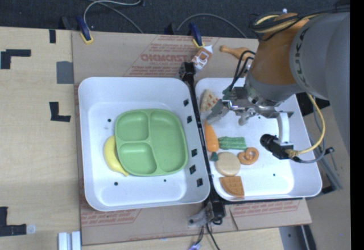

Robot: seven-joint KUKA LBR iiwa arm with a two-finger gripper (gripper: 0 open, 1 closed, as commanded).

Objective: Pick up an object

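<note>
Camera view, from above, has the arm (296,61) reaching in over the right bin (307,183), its jaws (219,109) low near that bin's upper left corner. They look slightly parted with nothing between them, though the fingers are small and dim against the white, so this is uncertain. Just above and left of the jaws lies a waffle-patterned wedge (209,98), close but apparently not gripped. Below the jaws sits a carrot (211,138), then a green pickle-like piece (231,142), a pretzel (248,155), a pale round bun (228,163) and an orange cracker (232,186) further down. Well to the left of the jaws, in the left bin (94,129), rests a green divided plate (151,142) with a banana (113,156) touching its left rim. Both bins stand on the cardboard-covered worktop (131,58).
</note>
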